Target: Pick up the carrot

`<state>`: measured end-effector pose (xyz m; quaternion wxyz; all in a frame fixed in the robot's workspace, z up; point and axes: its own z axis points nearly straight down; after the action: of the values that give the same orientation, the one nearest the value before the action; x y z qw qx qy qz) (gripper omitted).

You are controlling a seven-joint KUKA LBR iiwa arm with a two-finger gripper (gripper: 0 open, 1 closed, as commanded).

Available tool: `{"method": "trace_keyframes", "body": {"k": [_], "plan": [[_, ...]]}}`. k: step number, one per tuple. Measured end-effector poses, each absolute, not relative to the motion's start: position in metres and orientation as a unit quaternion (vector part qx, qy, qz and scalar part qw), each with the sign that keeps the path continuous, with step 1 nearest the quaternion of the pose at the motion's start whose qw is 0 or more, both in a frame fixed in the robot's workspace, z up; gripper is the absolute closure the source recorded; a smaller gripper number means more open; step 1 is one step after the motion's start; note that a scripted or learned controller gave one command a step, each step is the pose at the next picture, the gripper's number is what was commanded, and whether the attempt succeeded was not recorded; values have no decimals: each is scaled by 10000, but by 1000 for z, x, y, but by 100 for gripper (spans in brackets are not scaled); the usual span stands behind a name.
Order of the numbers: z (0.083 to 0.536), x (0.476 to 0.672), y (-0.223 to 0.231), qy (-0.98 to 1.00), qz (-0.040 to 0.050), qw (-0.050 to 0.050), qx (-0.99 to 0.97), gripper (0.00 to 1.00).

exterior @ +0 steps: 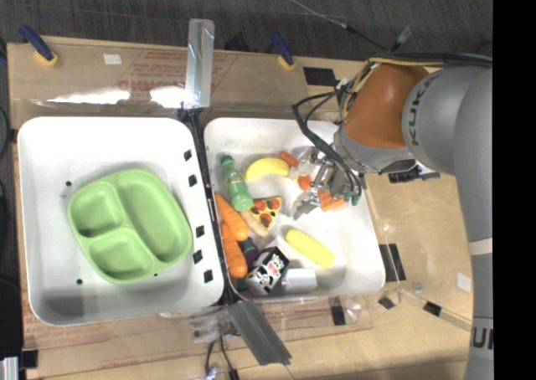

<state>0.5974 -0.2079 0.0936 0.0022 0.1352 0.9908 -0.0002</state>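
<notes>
1. Two white bins sit side by side: the left bin (33, 202) holds a green divided plate (130, 225), and the right bin (368, 244) holds the clutter.
2. Lettering on the arm (435, 127) is cut off and unreadable; red print on the cardboard at upper centre is too faint to read.
3. The carrot (231, 232) lies along the right bin's left wall, lower centre of the frame.
4. A green bottle (235, 185) lies just above it, and a black-and-white carton (270, 269) just below right.
5. The gripper (316, 194) hangs right of centre over small orange pieces, well apart from the carrot; I cannot tell its finger state.
6. Two yellow fruits (268, 170) (309, 248) lie nearby.
</notes>
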Motion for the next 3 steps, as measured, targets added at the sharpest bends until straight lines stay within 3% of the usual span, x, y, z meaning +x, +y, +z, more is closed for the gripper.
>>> {"method": "trace_keyframes", "body": {"k": [1,2,3], "plan": [[105,600,-206,9914,-6,39,1306,100],[173,606,-144,9977,1,37,677,100],[101,571,-104,9958,-30,75,-907,100]]}}
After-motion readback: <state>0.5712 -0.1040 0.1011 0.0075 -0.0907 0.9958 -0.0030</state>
